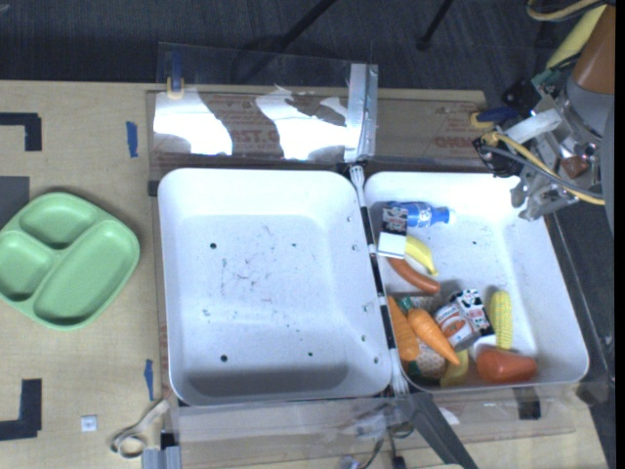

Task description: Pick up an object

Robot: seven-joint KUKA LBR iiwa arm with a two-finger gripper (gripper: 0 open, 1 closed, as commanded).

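The right bin (547, 272) holds a heap of toy food along its left and front sides. A blue and white bottle (415, 216) lies at the back, with a yellow banana (420, 254) and a red sausage (415, 278) below it. Nearer the front lie an orange carrot (431, 333), a cow-patterned carton (462, 316), a yellow corn cob (502, 319) and a red pepper (505, 363). My gripper (535, 195) hangs over the bin's back right corner, above and apart from all these things, with cables around the wrist.
The left bin (195, 203) stands beside the right one, sharing a middle wall. A green divided plate (63, 257) rests on the bench at far left. A shiny clear sheet (264, 115) stands behind the left bin. A beige looped tool (135, 436) lies at the front left.
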